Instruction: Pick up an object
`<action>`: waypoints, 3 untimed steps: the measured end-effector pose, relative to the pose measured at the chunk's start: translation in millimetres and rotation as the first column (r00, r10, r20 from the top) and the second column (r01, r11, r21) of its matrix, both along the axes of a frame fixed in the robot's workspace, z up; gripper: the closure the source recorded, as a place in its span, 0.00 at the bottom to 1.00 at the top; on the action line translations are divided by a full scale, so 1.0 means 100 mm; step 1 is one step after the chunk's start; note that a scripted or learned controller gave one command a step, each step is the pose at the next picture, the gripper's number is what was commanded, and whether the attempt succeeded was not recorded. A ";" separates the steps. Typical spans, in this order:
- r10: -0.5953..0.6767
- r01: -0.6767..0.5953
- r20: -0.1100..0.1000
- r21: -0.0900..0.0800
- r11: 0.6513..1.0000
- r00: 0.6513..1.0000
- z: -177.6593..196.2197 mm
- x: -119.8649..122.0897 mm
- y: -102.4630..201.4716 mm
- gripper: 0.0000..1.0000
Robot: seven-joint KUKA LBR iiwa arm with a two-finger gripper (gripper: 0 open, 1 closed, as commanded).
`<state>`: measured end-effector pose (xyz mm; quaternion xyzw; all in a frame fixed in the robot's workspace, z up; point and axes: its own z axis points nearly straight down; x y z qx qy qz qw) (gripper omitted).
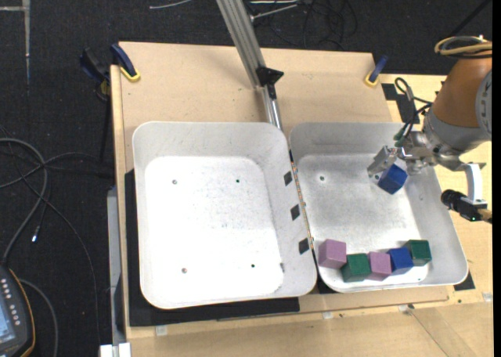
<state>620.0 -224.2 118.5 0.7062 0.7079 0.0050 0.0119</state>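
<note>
My gripper point(391, 171) hangs over the right part of the right bin point(344, 191), reaching in from the right. A blue cube point(394, 181) sits tilted between its grey fingers point(381, 163), held above the bin floor. Along the bin's front edge lies a row of several blocks: a purple one point(333, 253), a green one point(357, 267), a second purple one point(380, 263), a blue one point(401, 258) and another green one point(420, 251).
The left bin point(207, 207) lies beside the right one, with dark clips along the shared rim point(297, 210). A metal strut point(243, 30) slants in from the top towards the gap between the bins. Cables point(407, 101) trail near the wrist.
</note>
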 end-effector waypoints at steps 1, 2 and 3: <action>0.002 -0.002 -0.015 0.007 1.000 1.000 -0.21 0.13 0.00 0.00; 0.002 -0.002 -0.020 0.008 1.000 1.000 -0.12 0.11 0.00 1.00; 0.005 -0.004 -0.023 0.011 1.000 1.000 0.43 -0.36 0.68 1.00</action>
